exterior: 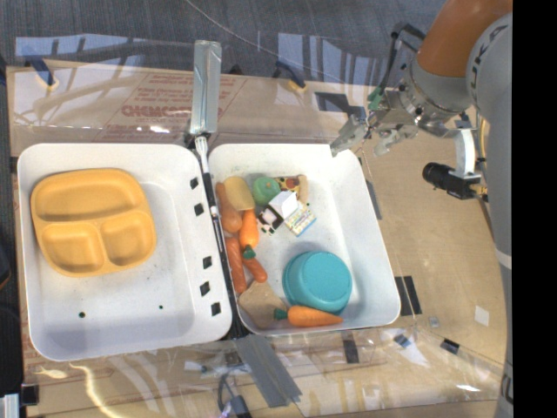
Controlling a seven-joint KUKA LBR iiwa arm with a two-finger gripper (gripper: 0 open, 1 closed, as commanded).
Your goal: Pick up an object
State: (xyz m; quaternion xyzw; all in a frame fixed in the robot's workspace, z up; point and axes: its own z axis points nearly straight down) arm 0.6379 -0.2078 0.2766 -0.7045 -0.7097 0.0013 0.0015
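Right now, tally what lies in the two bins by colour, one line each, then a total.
Orange carrots: 4, e.g.
Yellow divided tray: 1
Teal bowl: 1
Green toy: 1
Tan pieces: 2, e.g.
White and mixed-colour pieces: 2, e.g.
Total: 11, though the clutter makes small pieces uncertain.

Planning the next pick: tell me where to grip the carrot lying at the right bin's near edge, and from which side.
Probably grip the carrot mid-body from straight above, fingers closing across its width. It lies flat, long and narrow, with the teal bowl close behind and the bin wall in front, so a sideways approach looks blocked.
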